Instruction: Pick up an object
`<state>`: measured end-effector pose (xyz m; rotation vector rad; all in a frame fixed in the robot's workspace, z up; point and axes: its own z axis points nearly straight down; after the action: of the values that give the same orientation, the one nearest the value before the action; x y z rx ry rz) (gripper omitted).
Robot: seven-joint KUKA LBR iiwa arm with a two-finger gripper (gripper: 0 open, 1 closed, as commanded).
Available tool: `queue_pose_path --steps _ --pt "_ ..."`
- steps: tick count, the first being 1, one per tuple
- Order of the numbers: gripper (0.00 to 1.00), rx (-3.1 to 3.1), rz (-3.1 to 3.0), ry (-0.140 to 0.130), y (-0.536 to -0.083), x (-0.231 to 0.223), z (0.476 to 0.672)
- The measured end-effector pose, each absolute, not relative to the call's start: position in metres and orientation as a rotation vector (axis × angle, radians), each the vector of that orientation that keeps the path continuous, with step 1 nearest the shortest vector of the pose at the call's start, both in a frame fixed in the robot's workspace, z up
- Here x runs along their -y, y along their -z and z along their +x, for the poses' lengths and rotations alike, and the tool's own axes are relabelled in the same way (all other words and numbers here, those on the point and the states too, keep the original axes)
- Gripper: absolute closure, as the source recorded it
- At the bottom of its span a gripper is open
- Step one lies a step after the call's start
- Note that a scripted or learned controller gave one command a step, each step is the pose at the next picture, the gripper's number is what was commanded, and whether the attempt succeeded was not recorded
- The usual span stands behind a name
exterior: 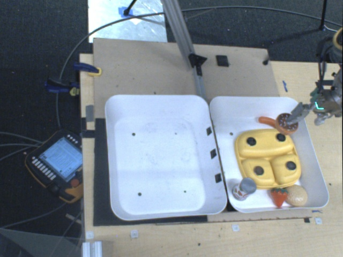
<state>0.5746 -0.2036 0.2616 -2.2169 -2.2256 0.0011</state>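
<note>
The right bin [225, 116] holds several objects. A large yellow moulded piece [268, 157] with black dots lies in its middle. An orange sausage shape [267, 121] and a dark round donut-like piece [288, 122] lie at the far side. A grey-blue round item [245, 187], a red strawberry-like piece [278, 197] and a beige oval [297, 195] sit along the near wall. My gripper [312, 114] hangs at the bin's far right rim, just right of the donut piece, and I see nothing held in it.
The left bin [155, 154] stands beside the right one, joined by black clips [213, 154]. A grey pole [179, 25] slants across the back of the bench. A teach pendant [56, 162] and cables lie on the floor to the left.
</note>
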Motion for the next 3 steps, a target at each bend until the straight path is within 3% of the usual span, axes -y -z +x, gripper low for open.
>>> queue_pose_path --steps 1,3 --pt "0.00 2.228 -2.218 0.001 -0.263 0.204 0.575" --pt "0.00 2.226 -2.217 -0.001 -0.167 0.190 0.581"
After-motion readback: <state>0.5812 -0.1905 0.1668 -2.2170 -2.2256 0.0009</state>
